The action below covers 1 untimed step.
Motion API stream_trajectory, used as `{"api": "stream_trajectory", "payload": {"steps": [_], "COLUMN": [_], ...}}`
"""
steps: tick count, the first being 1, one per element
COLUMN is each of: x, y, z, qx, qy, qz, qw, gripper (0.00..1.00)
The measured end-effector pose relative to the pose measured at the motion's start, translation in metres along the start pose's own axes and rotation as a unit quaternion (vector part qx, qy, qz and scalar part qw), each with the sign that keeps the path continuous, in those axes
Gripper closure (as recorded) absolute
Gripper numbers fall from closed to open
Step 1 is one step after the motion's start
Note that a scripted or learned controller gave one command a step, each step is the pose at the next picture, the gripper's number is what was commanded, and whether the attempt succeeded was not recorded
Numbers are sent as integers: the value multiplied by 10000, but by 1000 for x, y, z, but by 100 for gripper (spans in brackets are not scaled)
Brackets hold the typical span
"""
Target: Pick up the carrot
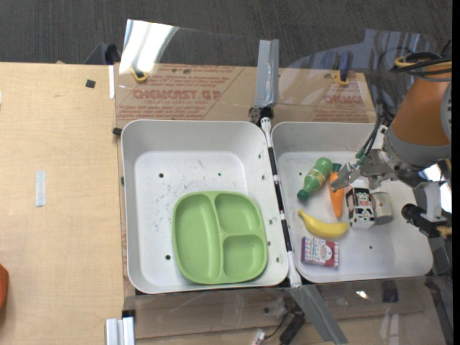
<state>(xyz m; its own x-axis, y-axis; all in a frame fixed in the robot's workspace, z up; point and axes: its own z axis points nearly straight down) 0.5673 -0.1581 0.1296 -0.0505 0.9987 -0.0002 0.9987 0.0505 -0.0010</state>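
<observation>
Carrot [336,200] is lying in the right bin [402,264], just left of the gripper [357,192]. Finger spacing cannot be determined, and no grasp is showing. A green bottle [316,177] is touching the carrot's upper left; a banana [323,226] and card [320,251] are lying below it. A green tray [219,237] is sitting in the left bin [144,192].

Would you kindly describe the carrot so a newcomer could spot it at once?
Look in the right bin, near its middle beside the gripper. The carrot lies between the green bottle and the banana. It is the only orange, tapered item there.
</observation>
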Motion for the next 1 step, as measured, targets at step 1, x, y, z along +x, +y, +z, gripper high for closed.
{"api": "stream_trajectory", "payload": {"steps": [1], "x": [-25], "y": [74], "z": [38], "qx": [-9], "qy": [-5], "qz": [88], "qw": [10000], "gripper": [0]}}
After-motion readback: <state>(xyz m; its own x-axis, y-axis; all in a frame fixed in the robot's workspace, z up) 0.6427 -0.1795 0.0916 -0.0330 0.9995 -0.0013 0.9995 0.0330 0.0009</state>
